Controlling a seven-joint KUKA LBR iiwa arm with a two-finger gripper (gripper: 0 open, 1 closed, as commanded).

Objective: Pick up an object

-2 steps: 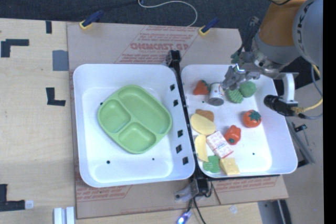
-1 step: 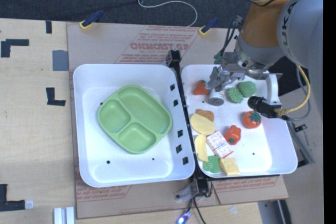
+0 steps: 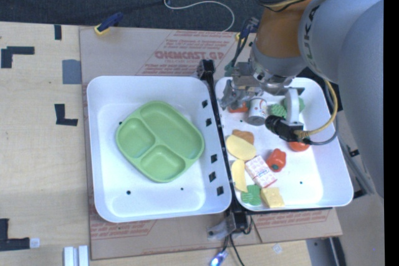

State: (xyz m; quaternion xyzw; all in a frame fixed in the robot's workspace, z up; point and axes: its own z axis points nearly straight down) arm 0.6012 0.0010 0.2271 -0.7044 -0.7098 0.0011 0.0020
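Yellow toy cheese block [image 3: 272,197] at the front of the right white plastic bin [image 3: 312,185] looks light, hard and easy to pinch by its flat sides, while the metal gripper [image 3: 239,95] hangs beside a small silver can [image 3: 256,111] further back, open or shut I cannot tell.

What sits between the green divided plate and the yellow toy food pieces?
In the camera view, bare floor of the left bin and the black-clipped divider separate the green plate from the yellow pieces.
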